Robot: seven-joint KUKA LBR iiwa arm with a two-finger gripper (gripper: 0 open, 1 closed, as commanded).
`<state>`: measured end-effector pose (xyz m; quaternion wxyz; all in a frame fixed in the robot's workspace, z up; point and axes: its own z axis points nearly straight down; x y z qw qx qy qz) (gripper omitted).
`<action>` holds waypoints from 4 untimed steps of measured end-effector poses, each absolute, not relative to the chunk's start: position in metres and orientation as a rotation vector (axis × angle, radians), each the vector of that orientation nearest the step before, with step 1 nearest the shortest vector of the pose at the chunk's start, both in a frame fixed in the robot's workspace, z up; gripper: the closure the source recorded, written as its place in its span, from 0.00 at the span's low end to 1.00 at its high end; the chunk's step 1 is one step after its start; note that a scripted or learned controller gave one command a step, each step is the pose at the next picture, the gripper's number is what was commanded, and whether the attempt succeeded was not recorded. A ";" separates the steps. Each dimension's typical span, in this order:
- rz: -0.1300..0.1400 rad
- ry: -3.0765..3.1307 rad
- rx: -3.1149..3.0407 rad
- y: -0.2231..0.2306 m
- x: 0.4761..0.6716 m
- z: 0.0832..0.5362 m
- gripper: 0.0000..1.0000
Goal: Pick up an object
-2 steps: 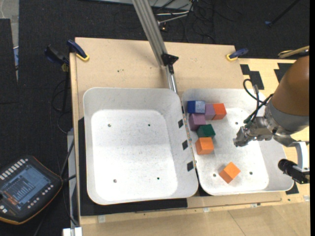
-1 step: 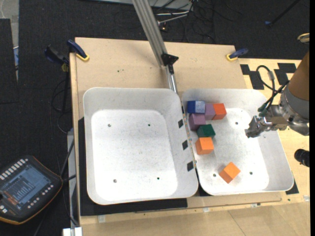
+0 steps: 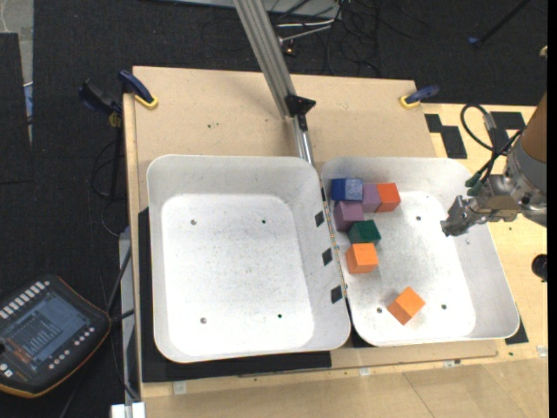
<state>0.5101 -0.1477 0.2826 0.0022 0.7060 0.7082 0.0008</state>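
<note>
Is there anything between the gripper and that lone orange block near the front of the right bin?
Nothing visible. The gripper hangs over the right bin's right side, and only bare bin floor lies between it and the lone orange block. The other blocks cluster against the bin's left wall, off that path.

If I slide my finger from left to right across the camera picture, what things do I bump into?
Grey handheld control pad → left shallow white bin → small blue cube → lone orange cube lying apart near the front → the arm's two-finger gripper.
</note>
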 end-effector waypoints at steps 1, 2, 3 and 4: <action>0.004 2.228 2.211 -0.101 0.538 0.285 1.00; 0.004 2.228 2.212 -0.051 0.571 0.283 1.00; 0.002 2.230 2.212 0.003 0.599 0.264 1.00; 0.001 2.229 2.214 0.048 0.624 0.244 1.00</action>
